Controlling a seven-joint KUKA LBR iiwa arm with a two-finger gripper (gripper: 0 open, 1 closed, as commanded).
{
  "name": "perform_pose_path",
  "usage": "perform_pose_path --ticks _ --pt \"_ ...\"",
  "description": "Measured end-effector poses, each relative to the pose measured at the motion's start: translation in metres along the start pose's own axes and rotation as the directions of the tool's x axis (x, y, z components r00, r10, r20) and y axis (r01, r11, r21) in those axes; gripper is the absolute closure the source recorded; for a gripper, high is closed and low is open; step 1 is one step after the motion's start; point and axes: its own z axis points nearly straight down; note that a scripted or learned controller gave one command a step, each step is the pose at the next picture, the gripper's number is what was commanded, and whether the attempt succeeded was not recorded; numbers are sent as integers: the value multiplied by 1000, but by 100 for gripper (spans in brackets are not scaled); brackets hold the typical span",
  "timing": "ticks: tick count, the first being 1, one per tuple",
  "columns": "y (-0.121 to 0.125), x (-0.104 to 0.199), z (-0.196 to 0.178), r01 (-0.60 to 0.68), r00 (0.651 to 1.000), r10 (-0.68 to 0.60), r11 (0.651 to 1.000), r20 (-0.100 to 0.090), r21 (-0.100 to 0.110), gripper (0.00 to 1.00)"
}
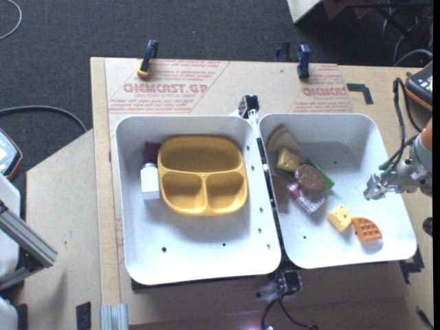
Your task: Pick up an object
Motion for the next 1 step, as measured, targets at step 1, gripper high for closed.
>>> perform_pose_path --ticks 1 --pt "-4 3 -62 1 1000 -1 1000 0 -2 100"
